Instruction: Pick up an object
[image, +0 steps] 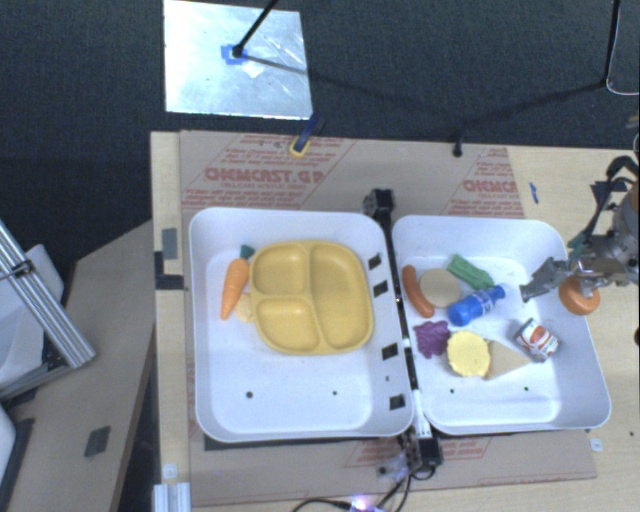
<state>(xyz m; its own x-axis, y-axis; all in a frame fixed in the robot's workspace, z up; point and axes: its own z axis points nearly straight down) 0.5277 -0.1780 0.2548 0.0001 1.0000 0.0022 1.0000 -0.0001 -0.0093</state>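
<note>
A robot lab with a test bench.

Two white bins (300, 425) sit on a board stamped CHEMCAST (265, 172). Toy food (233, 287) lies in them. Black cables (520, 105) run over dark carpet (70, 110), and a metal frame (40, 310) stands nearby.

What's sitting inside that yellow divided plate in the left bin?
The yellow plate shows three bare compartments with no food in them. A toy carrot lies beside its left edge in the left bin, not on it. Whatever is beneath the plate is covered.

We see the gripper (533, 283) low at the right. Behind it, our arm extends rightward.
</note>
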